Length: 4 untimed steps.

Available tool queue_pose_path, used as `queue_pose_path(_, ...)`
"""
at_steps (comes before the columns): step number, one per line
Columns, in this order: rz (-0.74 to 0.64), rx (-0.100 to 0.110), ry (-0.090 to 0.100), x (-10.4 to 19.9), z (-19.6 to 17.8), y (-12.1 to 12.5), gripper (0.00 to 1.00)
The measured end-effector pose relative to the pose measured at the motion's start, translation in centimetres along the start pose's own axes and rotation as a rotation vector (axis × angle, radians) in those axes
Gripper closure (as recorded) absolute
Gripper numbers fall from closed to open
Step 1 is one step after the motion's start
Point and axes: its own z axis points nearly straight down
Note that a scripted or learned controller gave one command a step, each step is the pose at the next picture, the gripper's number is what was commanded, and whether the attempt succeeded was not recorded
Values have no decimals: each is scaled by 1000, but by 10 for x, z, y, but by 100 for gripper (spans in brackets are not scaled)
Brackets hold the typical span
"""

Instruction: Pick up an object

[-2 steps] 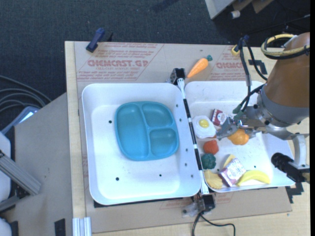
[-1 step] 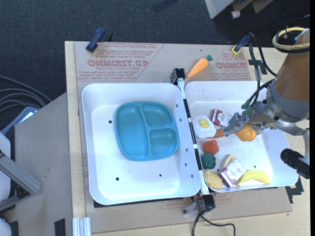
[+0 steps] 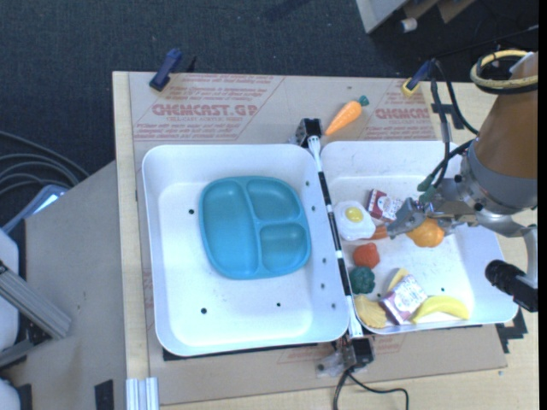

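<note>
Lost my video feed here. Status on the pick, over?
Gripper low in right bin, beside orange toy. Jaws' state unclear, no confirmed hold. Fried egg and red packet crowd close.

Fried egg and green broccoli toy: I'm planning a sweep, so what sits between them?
In the camera view, a red tomato lies between the fried egg and the broccoli.

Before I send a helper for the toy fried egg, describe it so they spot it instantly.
Look in the right-hand shallow white bin, against its left wall. The flat white toy fried egg lies above a round red toy tomato; alone among its neighbours it is white with a yellow yolk.
</note>
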Motion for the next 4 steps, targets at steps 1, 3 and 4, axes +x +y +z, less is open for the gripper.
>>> queue_pose_path(1, 0, -2, -1, -6, -3, 0, 100)
queue_pose_path(3, 0, 1, 0, 22, 14, 0, 100)
queue_pose_path(4, 0, -3, -1, 13, -2, 0, 100)
